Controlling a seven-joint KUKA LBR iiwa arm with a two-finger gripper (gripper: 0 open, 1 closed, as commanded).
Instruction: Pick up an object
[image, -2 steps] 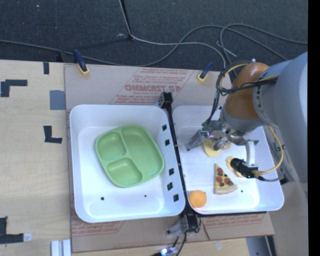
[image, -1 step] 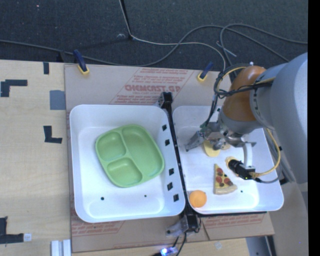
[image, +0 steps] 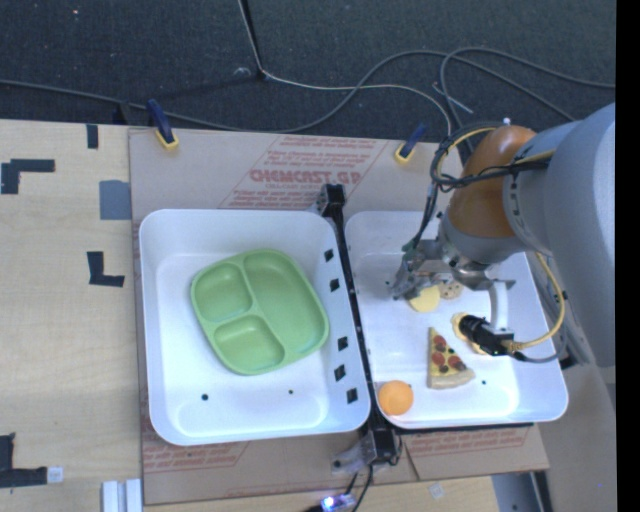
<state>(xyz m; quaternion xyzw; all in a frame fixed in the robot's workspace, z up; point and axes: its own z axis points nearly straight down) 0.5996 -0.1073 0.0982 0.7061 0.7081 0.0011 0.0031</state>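
Note:
In the right bin (image: 520, 405), my gripper (image: 410, 283) is low over the floor near the bin's left-middle. A small pale yellow object (image: 426, 298) lies right beside it, touching or nearly touching its tip. A small tan, speckled piece (image: 451, 290) lies just right of the yellow one, partly under the wrist. A toy pizza slice (image: 446, 360) lies nearer the front. An orange ball (image: 397, 397) rests in the front left corner of that bin. The view does not show anything held.
The left bin (image: 170, 400) holds a green divided plate (image: 259, 310). A black divider strip (image: 342, 300) runs between the two bins. The arm's grey body (image: 570, 200) covers the right bin's far right side. Cables trail across the dark floor behind the bench.

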